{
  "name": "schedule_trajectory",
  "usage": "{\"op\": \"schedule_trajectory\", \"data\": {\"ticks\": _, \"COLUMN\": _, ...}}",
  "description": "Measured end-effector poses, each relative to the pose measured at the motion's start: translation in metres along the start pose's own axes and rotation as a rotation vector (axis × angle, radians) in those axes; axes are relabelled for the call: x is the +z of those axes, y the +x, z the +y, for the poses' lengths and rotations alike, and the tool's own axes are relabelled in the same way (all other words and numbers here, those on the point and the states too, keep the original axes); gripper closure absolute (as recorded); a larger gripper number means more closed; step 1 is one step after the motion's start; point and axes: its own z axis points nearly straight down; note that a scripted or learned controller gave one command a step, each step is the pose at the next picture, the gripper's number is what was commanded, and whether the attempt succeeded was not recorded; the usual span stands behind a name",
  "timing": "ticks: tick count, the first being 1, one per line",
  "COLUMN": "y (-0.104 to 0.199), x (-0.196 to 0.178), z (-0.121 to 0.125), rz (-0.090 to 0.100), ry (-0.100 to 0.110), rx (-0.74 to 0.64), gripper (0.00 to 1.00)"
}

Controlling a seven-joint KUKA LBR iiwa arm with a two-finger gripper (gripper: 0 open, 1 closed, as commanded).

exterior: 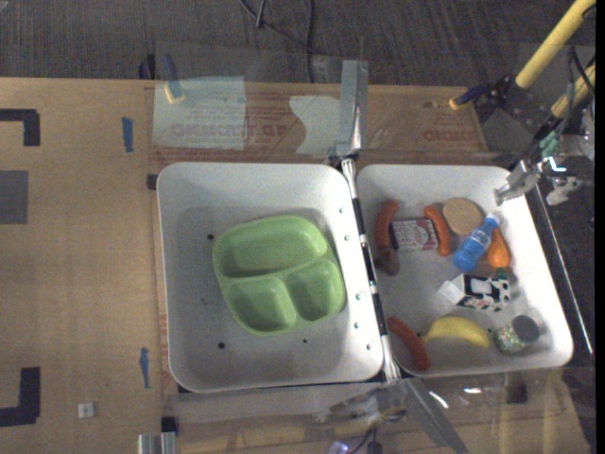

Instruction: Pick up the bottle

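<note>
Camera view: the claw (518,183) shows as a pale metal tip at the upper right, hanging at the far right corner of the right bin (544,253); whether it is open or closed cannot be told, and nothing shows between its tips. Behind it, further right and up, is dark arm hardware with yellow bars (558,36).

The bottle (475,242), blue with a white cap, lies tilted inside the right bin, below and to the left of the claw and clear of it. A tan round disc (463,215) sits just left of the bottle's cap end, and an orange piece (498,251) lies against its right side. Left of those, further from the claw, come an orange-red sausage (438,229), a small red-and-white carton (413,235) and a brown sausage (385,237).

Well below the claw, a black-and-white carton (484,291) lies near the bin's middle; lower still are a banana (457,330), a red sausage (407,341) and a small can (518,334).

Far to the claw's left, the left bin (180,282) holds a green divided tray (278,273).
</note>
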Motion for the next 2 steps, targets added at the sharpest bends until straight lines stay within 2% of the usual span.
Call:
{"op": "schedule_trajectory", "data": {"ticks": 1, "y": 0.013, "x": 0.135, "z": -0.007, "rz": 0.000, "ry": 0.000, "rx": 0.069, "gripper": 0.00}}
{"op": "schedule_trajectory", "data": {"ticks": 2, "y": 0.013, "x": 0.122, "z": -0.005, "rz": -0.002, "ry": -0.010, "rx": 0.069, "gripper": 1.00}}
